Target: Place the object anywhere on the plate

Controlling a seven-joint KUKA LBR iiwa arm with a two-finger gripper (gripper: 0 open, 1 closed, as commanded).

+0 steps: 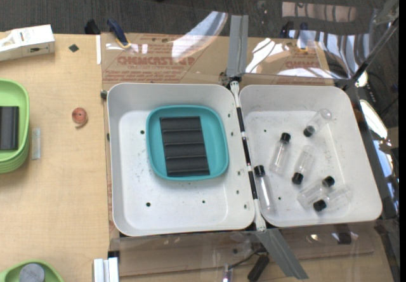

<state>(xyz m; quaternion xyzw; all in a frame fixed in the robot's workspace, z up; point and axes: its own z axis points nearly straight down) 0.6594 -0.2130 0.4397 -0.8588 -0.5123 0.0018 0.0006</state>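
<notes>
Teal plate (219, 147) w/ dark ribbed insert sits in left bin (127, 147); clear vials (279, 150) (black caps) all loose in right bin (355, 147). Nothing moved yet, whole job's left. Gripper state: can't tell.

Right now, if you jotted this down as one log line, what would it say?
plate: teal plate in left bin, dark ridged block on it | objects: clear black-capped vials loose in right bin | placed: not yet

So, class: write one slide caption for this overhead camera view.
Teal plate holding a black ridged block in left bin; clear vials scattered in right bin.
</notes>
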